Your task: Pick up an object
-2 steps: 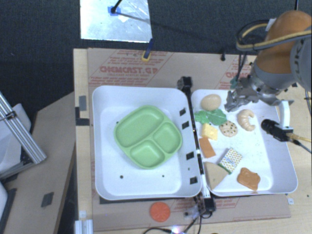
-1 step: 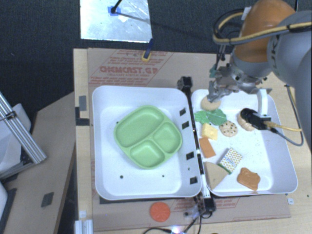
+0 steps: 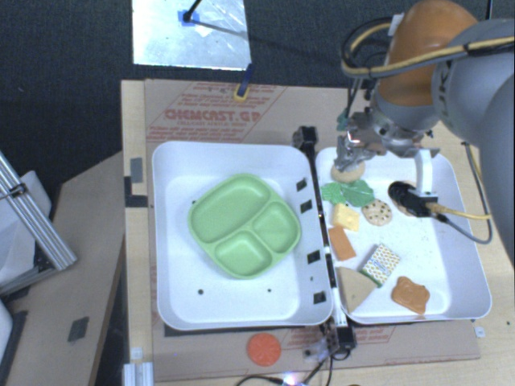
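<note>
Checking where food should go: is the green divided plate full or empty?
Empty: the green divided plate lies in the left bin, all three compartments bare; the food pieces lie in the right bin.

The two bins were white. The divided tray in the left one was pale green. In the right bin, the leaf-shaped piece was green, the small block yellow, the wedge orange, the cookie tan with dark specks, and the packet checked in green and white. The arm was grey with an orange band
</note>
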You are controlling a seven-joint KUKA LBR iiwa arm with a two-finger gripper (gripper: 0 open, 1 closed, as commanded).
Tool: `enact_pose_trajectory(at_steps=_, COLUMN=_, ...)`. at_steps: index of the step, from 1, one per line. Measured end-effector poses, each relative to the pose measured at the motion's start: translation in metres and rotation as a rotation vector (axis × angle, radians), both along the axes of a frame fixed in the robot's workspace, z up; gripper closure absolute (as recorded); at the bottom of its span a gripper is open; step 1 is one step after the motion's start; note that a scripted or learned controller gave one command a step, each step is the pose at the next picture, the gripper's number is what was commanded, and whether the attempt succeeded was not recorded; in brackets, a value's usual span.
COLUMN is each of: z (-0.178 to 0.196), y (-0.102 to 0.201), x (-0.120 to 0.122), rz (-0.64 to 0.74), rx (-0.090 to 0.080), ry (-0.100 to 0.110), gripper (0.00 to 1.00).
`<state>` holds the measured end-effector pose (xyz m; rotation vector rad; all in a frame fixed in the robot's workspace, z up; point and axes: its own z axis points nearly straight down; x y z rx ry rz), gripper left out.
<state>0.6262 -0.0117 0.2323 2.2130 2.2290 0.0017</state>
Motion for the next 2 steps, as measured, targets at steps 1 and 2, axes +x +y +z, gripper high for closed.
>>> enact_pose_trajectory(at_steps=1, z=0.003, y=0.004, x=0.004, rz=0.0, rx=0.0, ry=-0.002, gripper=1.0)
enact_pose_trajectory(at_steps=2, z=-0.014, y=0.001, x=-0.003, rz=-0.006, rx=-0.001, ry=0.0, gripper=1.0)
